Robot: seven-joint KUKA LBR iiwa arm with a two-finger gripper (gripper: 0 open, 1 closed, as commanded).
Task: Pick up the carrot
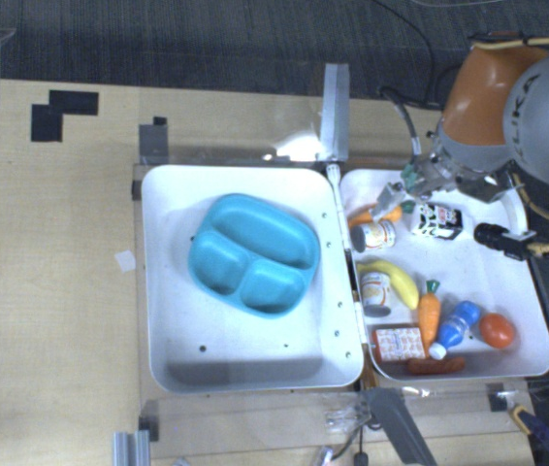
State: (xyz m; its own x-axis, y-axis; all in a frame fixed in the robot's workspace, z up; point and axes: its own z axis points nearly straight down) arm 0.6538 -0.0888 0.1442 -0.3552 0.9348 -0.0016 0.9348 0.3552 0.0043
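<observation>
The carrot (430, 315) lies in the right bin (536, 304), near the front, its green top pointing toward the back and its orange tip toward the front wall. It is hemmed in: a banana (398, 280) curves just to its left beside a small can (375, 291), a blue bottle (456, 324) leans against its right side, and a red-and-white packet (399, 342) sits at its tip. That crowding matters, since any descent has little free room on either flank.

The gripper (391, 200) hangs over the back of the same bin, well apart from the carrot, above a small orange-lidded jar (379, 231) and beside a black-and-white carton (436, 220). Its metal tips look slightly spread with nothing between them, though at this slant and size I would not swear to it. The arm (507, 95) reaches in from the back right, so the wrist must travel forward over the clutter.

The left bin (168, 289) holds a blue divided tray (253, 252) (no part in this task). A tomato (497, 331) rests right of the bottle.
</observation>
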